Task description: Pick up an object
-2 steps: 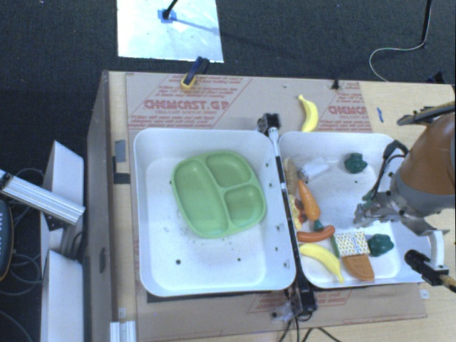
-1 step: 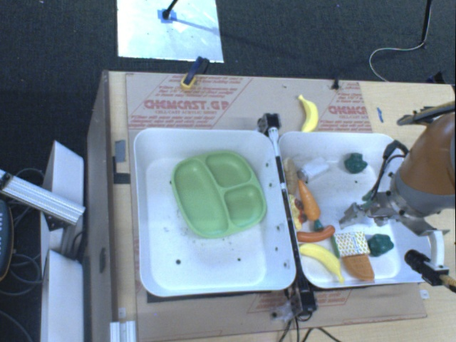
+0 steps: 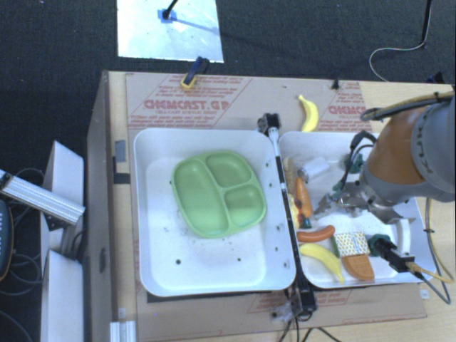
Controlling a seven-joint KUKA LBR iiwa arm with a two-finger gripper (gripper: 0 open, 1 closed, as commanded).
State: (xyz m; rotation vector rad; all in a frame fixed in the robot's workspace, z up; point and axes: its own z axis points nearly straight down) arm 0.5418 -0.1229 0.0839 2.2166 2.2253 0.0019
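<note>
While the grey KUKA arm (image 3: 410, 159) with its orange band reaches in from the right, its gripper (image 3: 340, 199) hangs low over the right bin (image 3: 324, 141), and whether its fingers are apart or together cannot be made out. Below the gripper, along that bin's near side, lie a red sausage (image 3: 315, 234), a yellow banana (image 3: 322, 259), a checkered block (image 3: 351, 244) and an orange wedge (image 3: 358, 267). An orange carrot (image 3: 303, 199) rests against the bin's left wall, with a white piece (image 3: 313, 168) beyond it. A green 3-compartment plate (image 3: 218, 192) sits in the left bin (image 3: 160, 262). A 2nd banana (image 3: 308, 114) lies on the cardboard behind the bins, outside both, and a yellow-handled tool (image 3: 193, 73) lies at the cardboard's far edge.
</note>
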